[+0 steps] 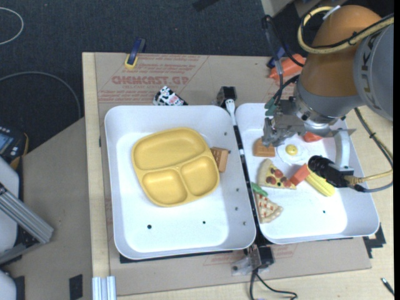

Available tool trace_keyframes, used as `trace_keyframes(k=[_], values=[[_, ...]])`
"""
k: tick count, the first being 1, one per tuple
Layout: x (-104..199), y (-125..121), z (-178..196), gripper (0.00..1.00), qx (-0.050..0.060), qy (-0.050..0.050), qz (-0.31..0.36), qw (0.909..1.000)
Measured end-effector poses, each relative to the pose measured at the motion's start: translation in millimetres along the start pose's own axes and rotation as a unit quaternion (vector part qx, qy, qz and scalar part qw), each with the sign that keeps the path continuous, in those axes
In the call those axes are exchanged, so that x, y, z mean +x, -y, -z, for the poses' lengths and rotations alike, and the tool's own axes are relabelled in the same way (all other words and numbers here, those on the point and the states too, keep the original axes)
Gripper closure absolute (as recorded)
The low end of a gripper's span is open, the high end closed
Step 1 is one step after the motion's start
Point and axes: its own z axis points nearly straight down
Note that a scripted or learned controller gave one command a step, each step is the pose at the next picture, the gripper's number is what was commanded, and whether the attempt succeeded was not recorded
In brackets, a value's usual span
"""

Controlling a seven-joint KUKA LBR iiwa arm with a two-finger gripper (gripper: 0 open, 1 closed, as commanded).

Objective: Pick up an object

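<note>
Camera view: tool [270, 132], grip unreadable, low near right bin's [325, 227] crowded left edge.

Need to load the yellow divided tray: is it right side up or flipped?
Right side up: the yellow tray in the left bin shows three hollow compartments facing upward.

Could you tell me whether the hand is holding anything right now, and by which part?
It cannot be told. The hand is low in the right bin, right above the small orange-brown toy food piece, but the view does not show that piece between its fingers.
</note>
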Motion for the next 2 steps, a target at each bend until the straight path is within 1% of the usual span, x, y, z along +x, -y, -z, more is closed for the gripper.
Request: trace_keyframes(k=[1, 2], values=[[56.1, 6.9, -19.6, 1.0, 0.001, 0.001, 0.0, 1.0], [74.0, 5.9, -3.3, 1.0, -0.003, 0.001, -0.001, 1.0]])
